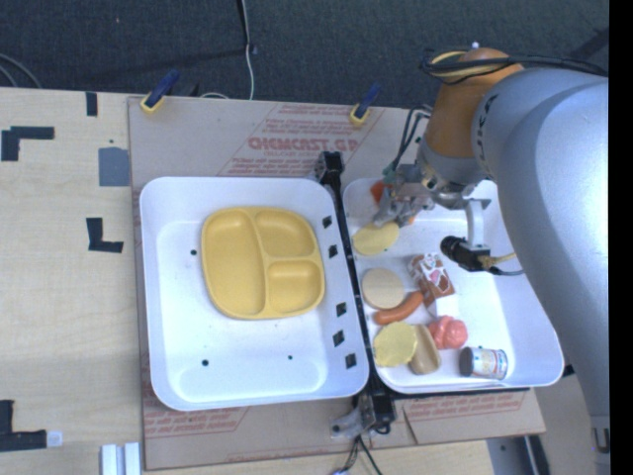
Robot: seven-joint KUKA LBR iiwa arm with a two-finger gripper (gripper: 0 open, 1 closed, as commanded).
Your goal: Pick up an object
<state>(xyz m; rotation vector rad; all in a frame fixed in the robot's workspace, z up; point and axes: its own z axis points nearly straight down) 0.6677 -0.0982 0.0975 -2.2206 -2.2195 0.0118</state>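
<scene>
The tool [399, 209] is down in the upper part of the right bin [524, 334], tips right over the pale yellow disc [376, 238]. Fingers gripping or apart? Can't tell from here. Nothing visibly lifted, so the pick looks unfinished.

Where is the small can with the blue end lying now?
The small can lies on its side in the front right corner of the right bin, just right of the pink toy.
</scene>
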